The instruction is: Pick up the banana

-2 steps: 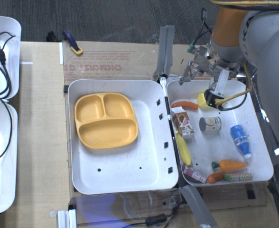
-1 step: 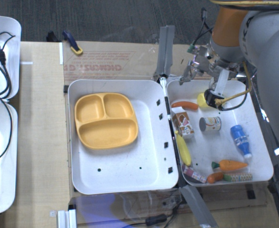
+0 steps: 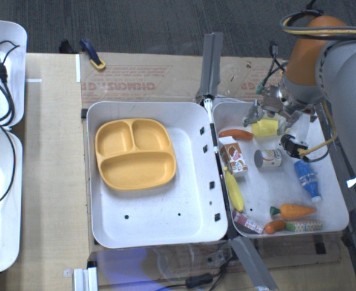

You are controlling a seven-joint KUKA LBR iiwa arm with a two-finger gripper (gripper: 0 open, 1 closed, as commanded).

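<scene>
The banana [image 3: 234,190] is yellow and lies lengthwise along the left wall of the right bin [image 3: 334,190], near the front. My gripper [image 3: 267,117] hangs over the back of that bin, well behind and to the right of the banana. Its fingers [image 3: 250,116] stand apart, open, just above a pale yellow block [image 3: 266,128]. Nothing is lifted between them.
The right bin also holds a red sausage [image 3: 235,134], a brown box [image 3: 234,160] just behind the banana, a grey can [image 3: 269,158], a blue bottle [image 3: 307,181], carrots [image 3: 295,211] and flat packets [image 3: 249,224]. The left bin [image 3: 148,223] holds an orange divided plate [image 3: 135,153].
</scene>
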